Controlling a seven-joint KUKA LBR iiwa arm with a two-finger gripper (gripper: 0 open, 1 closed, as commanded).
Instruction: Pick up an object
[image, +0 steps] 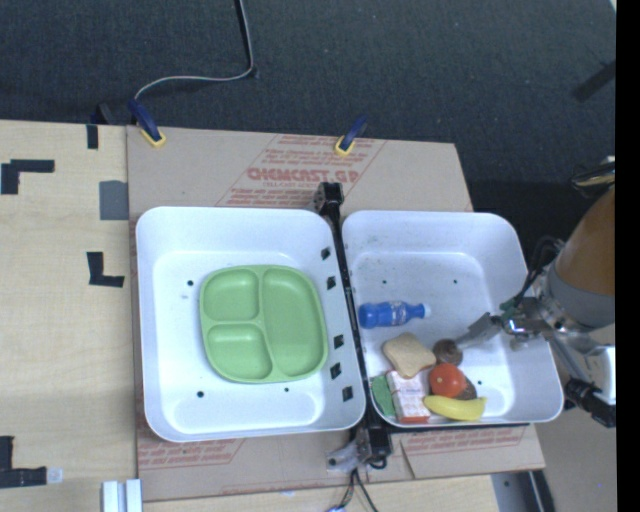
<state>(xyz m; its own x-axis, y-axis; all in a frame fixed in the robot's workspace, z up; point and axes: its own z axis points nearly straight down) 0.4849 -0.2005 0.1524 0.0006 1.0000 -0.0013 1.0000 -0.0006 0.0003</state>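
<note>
Nothing appears lifted yet: the hand (478, 328), whether released or clenched I cannot tell, hovers in the right bin (500, 240) near a small brown object (449, 351) resting on its floor.

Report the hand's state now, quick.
Hand: low in the right bin, tip beside the small brown object; open or closed cannot be told, and nothing is visibly held.
</note>
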